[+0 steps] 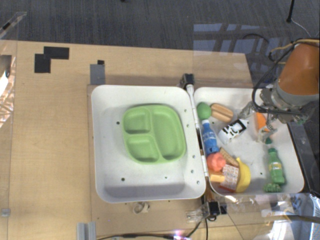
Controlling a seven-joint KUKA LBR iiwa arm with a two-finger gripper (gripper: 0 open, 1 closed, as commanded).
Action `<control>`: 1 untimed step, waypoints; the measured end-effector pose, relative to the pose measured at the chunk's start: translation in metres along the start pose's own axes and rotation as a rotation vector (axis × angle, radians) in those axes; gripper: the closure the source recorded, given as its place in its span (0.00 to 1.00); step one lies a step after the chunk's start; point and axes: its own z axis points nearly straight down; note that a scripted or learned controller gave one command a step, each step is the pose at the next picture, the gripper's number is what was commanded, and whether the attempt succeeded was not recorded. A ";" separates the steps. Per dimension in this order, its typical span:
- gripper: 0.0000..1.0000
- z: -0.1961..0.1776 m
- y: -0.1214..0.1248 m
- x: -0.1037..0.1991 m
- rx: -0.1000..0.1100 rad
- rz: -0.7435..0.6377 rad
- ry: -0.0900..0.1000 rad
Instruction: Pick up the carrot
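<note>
Carrot (260,120), orange, is seen in the right bin (295,154), directly beneath the gripper (266,129), near the bin's upper right part. Whether the carrot is clasped or merely lies under the tool cannot be told, since the tool's tip is hidden by the wrist. The gripper is carried by the grey arm (300,79) with its orange band. Just left of the carrot a black-and-white toy (234,129) is found, and below it a green bottle (274,170). Further left, a blue bottle (209,139) and a banana (243,176) are laid. A green divided plate (152,133) is held in the left bin (107,149).
</note>
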 end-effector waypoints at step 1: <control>1.00 -0.015 -0.002 -0.004 0.010 -0.001 -0.012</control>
